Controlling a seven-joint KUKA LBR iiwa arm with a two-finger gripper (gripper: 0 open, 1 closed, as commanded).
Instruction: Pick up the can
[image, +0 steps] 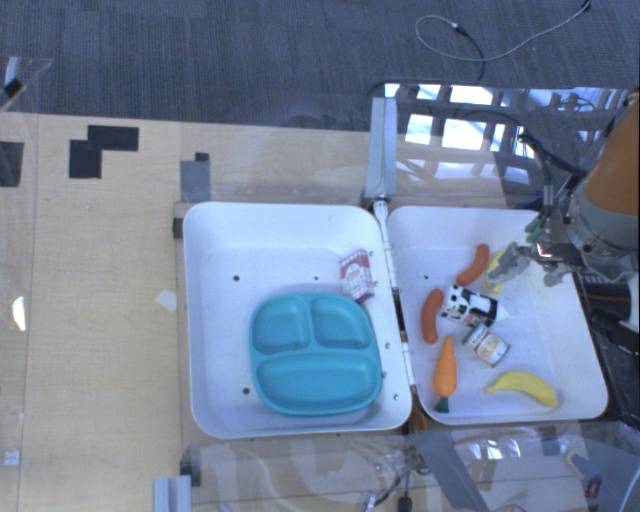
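Camera view showed me the can (490, 347), a small cylinder on its side in the right bin (580, 320), between a carrot (445, 372) and a banana (522, 388). My fingers (528, 262) hung spread apart, holding nothing. A teal tray (315, 353) filled the left bin (215, 300).

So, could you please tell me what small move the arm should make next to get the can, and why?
Probably shift the pincer toward the near side of the right bin and a little left, until it stands over the can. The can lies on its side beside the carrot, above the banana, and the pincer sits off beside the sausage.
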